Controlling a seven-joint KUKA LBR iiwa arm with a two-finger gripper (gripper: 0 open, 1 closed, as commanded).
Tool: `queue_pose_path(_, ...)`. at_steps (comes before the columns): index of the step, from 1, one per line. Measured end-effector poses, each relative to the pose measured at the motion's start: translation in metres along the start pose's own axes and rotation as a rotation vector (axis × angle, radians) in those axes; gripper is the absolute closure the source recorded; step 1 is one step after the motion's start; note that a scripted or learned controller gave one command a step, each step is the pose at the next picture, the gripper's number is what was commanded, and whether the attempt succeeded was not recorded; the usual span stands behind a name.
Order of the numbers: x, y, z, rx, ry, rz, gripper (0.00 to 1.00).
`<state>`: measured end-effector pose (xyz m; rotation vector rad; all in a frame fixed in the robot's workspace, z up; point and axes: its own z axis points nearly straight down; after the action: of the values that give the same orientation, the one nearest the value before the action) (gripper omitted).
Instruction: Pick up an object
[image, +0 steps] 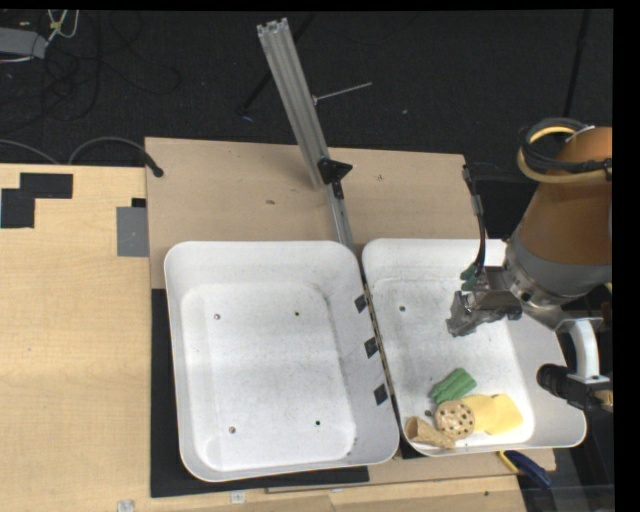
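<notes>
My gripper (462, 322) hangs over the right bin (410, 290), near its middle right, pointing down and left. Toward the bin's front lie a green piece (453, 386), a round tan cookie-like piece with holes (453, 416), a yellow piece (497, 413) and a tan wedge (431, 433), all bunched together. The gripper is above and behind this bunch, apart from it. Nothing shows between its fingers.
The left bin (200, 300) lies beside the right one, with black clips (371, 346) along the shared rim. A slanted metal rail (298, 100) rises behind the bins. The arm's orange and grey body (565, 220) fills the right side.
</notes>
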<state>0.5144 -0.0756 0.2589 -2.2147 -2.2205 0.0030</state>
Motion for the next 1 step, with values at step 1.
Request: queue_pose_path(1,0.0516,-0.0008,-0.0026,-0.001,0.000,-0.002,1.00)
